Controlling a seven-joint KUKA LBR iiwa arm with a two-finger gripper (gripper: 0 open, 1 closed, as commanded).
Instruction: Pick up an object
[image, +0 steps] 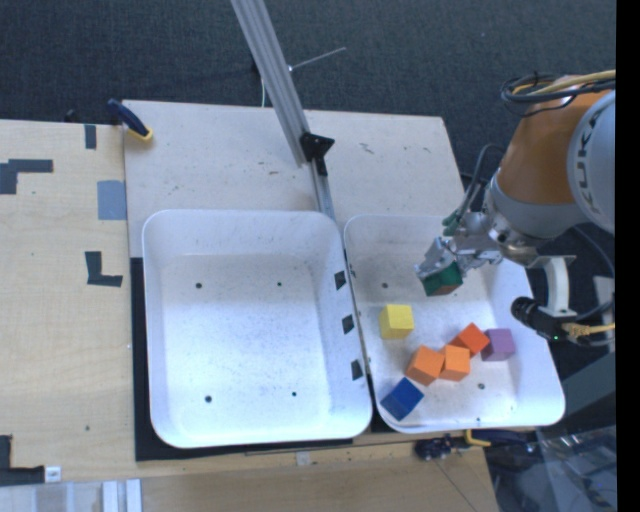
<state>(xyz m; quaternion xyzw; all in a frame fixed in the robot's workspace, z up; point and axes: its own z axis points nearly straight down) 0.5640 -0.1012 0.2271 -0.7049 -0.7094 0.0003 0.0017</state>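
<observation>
My gripper (442, 268) hangs over the upper part of the right bin (520, 405), reaching in from the right. A dark green block (443, 279) sits between its fingers, and the gripper is shut on it. Below it in the same bin lie a yellow cube (397, 320), two orange blocks (427, 364) (456, 361), a third, darker orange block (469, 338), a purple block (499, 344) and a blue cube (402, 398).
The left bin (160, 300) lies beside the right one, sharing a middle wall. A slanted metal bar (280, 80) runs from the top down to the bins' junction. A blue and yellow tool (130, 120) rests on the bench at upper left.
</observation>
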